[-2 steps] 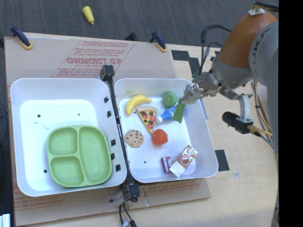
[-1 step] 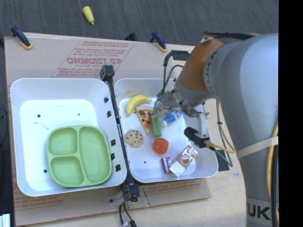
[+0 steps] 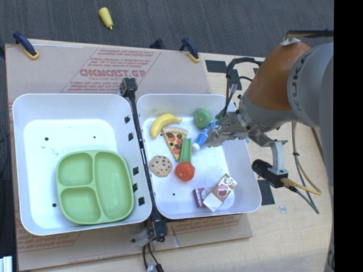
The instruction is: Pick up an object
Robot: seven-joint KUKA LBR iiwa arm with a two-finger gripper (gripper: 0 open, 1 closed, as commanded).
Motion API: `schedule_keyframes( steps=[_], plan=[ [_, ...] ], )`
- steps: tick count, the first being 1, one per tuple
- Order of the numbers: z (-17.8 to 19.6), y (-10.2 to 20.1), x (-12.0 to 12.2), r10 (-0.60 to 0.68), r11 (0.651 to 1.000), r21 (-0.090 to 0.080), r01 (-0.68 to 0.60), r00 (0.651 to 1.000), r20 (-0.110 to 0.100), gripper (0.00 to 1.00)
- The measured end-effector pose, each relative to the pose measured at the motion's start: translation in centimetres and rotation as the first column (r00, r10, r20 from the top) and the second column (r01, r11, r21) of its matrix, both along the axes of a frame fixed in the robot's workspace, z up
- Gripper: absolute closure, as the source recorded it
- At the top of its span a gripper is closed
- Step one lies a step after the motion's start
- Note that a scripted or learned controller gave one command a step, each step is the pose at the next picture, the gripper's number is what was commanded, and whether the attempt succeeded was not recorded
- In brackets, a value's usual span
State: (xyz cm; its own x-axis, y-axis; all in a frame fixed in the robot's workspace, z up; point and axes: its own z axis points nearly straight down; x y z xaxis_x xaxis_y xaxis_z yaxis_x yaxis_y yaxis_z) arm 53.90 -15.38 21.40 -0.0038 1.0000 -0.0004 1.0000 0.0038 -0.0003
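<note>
The right bin [image 3: 241, 200] holds several toy foods: a yellow banana [image 3: 163, 123], a pizza slice [image 3: 173, 139], a green stick [image 3: 186, 149], a red tomato [image 3: 184, 171], a cookie [image 3: 160, 166], a green round fruit [image 3: 202, 118] and a brown-and-white carton [image 3: 215, 194]. My gripper [image 3: 214, 134] hangs low over the bin's right half, just below the green fruit. A small blue-and-white object [image 3: 201, 140] lies at its tip, to its left. Whether the gripper touches it is hidden.
The left bin [image 3: 34, 118] carries a light green divided plate [image 3: 94, 186]. A black divider clip [image 3: 128, 86] sits between the bins. Cardboard [image 3: 113, 67] lies behind them, with blue clamps [image 3: 190, 48] on its edge. Cables [image 3: 300, 177] trail at the right.
</note>
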Motion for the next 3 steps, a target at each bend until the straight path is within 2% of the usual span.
schedule_keyframes(
  steps=[1,2,3],
  plan=[
    [-1.9,1.5,-2.7,0.001,1.0,0.001,-0.001,1.0,-0.003,1.0],
    [-1.9,1.5,-2.7,0.001,1.0,0.001,-0.001,1.0,-0.003,0.0],
    [-12.3,4.6,-6.3,0.004,1.0,0.002,-0.004,1.0,-0.004,0.0]
  ],
)
